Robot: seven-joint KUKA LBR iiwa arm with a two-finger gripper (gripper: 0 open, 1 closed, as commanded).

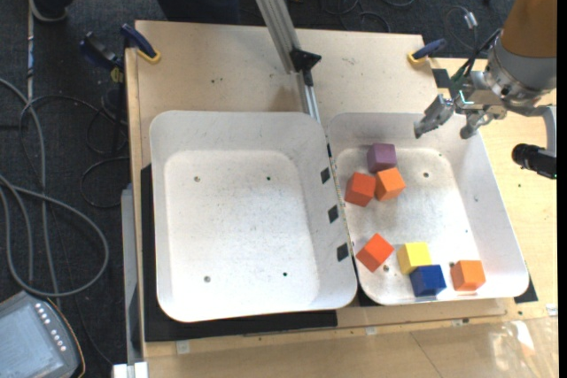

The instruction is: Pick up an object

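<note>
Two white bins side by side on the wooden counter (230, 75). Left bin (177, 137) bare white with small dark dots. Right bin (496, 226) with seven little blocks inside. Near its top middle, a purple block (382, 156), with two orange blocks just below it — one redder (360, 189), one lighter (390, 182) — all three close together, touching or nearly so. Lower down, another red-orange block (376, 250), tilted like a diamond. Just beside it a yellow block (412, 257), with a blue block (428, 280) touching its lower corner. Near the bottom right corner, one more orange block (468, 275). Up high at the top right edge of that bin, the jaws (452, 117) — spread wide apart, nothing between them. Well apart from every block. Behind them, the grey arm with its orange band (536, 4).
</note>
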